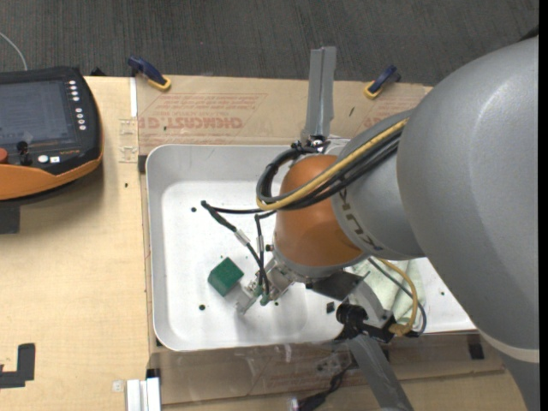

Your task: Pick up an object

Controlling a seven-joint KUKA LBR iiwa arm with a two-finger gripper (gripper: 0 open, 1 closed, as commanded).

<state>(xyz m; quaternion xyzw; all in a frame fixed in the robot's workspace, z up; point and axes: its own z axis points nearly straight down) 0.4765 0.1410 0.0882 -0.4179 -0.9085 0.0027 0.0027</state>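
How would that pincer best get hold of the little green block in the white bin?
From above, closing on two opposite flat sides of the green block. It looks boxy and lies apart from the bin walls, so its sides seem free. The pincer is right beside it.

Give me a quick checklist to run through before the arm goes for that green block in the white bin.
1. Green block lies in the left bin: ok.
2. Block is free, nothing resting on it: ok.
3. Gripper is low, just right of the block, not over it: not ok.
4. Block between the fingers: not ok, it lies beside them.
5. Finger opening: cannot tell.
6. Cables hang loose above the bin floor near the block: not ok, possible snag.
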